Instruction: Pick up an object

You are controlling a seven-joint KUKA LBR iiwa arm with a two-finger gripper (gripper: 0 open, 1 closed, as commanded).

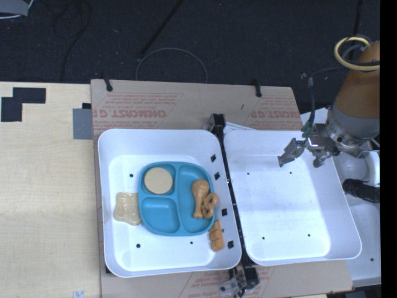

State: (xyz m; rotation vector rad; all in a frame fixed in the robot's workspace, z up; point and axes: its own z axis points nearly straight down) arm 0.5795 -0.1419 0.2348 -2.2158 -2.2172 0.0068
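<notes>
1. Gripper [304, 153] is seen over the right bin [298, 241], its fingers spread apart, nothing between them.
2. Objects lie well apart, in the left bin [118, 253]: blue tray [162, 219], drumstick [201, 197].

Even overhead light falls on the white bins [285, 253], casting soft, faint shadows. Focus is slightly soft; the background stays dark.

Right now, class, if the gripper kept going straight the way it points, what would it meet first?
The gripper points down and to the view's left, over the right bin. It would probably meet that bin's bare white floor first; height is hard to judge, and the blue plate sits in the other bin.
</notes>
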